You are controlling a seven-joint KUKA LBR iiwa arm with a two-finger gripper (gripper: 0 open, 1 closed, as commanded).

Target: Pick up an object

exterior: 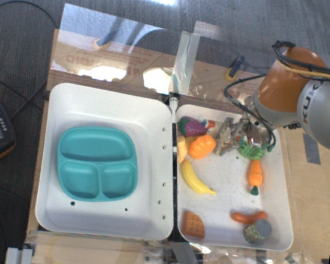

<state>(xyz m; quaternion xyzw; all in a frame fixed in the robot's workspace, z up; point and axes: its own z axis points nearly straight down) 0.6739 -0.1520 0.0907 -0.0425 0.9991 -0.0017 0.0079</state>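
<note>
Grey arm with orange band (289, 80) reaches in from right; its jaws (234, 137) sit low in right white bin (282, 198), at far side. Cannot tell whether jaws are spread or pressed together.

Relative to jaws: round orange toy pumpkin (202, 146) just beside, left; purple toy eggplant (192, 127) further left; green leafy toy (253, 150) just right; orange toy carrot (255, 174) nearer camera; yellow toy banana (195, 178) nearer camera, left.

Teal divided plate (97, 162) lies in left white bin (63, 105), well apart from jaws.

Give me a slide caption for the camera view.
Gripper low in the right bin among toy food, beside the orange pumpkin; teal divided plate in the left bin.
</note>
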